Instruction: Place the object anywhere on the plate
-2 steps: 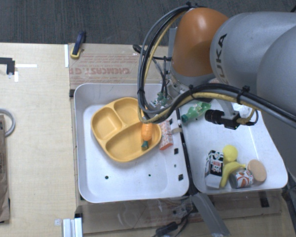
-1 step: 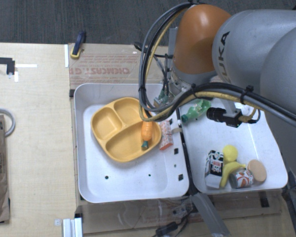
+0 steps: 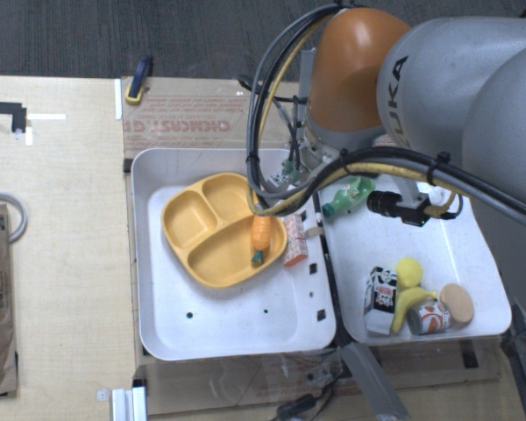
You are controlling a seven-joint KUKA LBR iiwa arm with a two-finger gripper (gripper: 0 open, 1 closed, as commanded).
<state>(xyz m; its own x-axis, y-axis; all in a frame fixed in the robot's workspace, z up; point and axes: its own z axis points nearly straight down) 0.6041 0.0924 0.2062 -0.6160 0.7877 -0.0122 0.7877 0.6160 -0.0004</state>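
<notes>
Seen from above, two shallow white bins sit side by side on the bench: the left bin (image 3: 158, 323) holds a yellow divided plate (image 3: 206, 231), and the right bin (image 3: 482, 261) holds the spare items. The carrot (image 3: 260, 238), taken here as the task's object, lies on the plate's right side, at the rim of the large lower compartment, its green tip pointing toward the viewer. Its position suggests that the placement is complete or nearly so, since any spot on the plate satisfies the task. The arm (image 3: 438, 77) reaches in from the right, and its orange band (image 3: 355, 68) hangs over the rear of the bins; cables (image 3: 272, 103) loop down across the plate's far edge. The gripper is masked by the wrist and cables, so whether it grips or has released cannot be told. A small red-and-white packet (image 3: 295, 240) lies just beside the plate, outside it. Grouped in the right bin are a green item (image 3: 349, 196), a cow-patterned carton (image 3: 381, 301), a banana (image 3: 409, 286), a can (image 3: 428, 318) and a tan oval piece (image 3: 457, 302), well apart from the plate.
</notes>
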